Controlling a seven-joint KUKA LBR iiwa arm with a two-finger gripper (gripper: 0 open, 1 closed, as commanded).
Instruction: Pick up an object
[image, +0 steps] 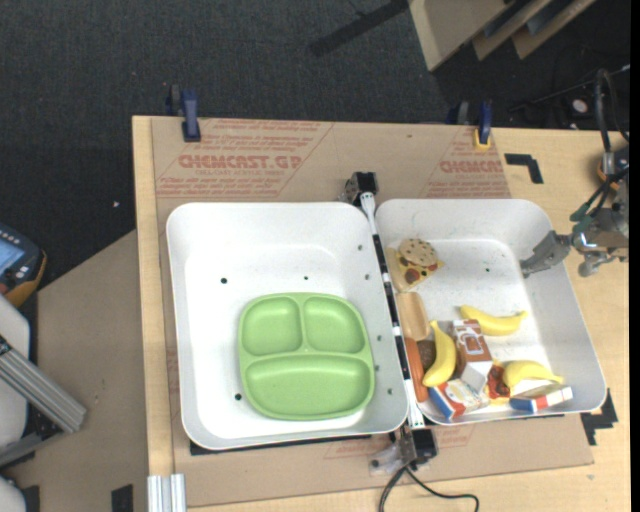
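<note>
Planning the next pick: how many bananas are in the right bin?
3. One banana lies mid-bin, one stands near the divider, and one sits at the front right corner. The pile may hide more.

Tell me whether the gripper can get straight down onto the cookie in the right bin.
Probably yes. The round chocolate-chip cookie lies alone near the back left of the right white bin, nothing on it; the gripper hovers over that bin's right side.
</note>
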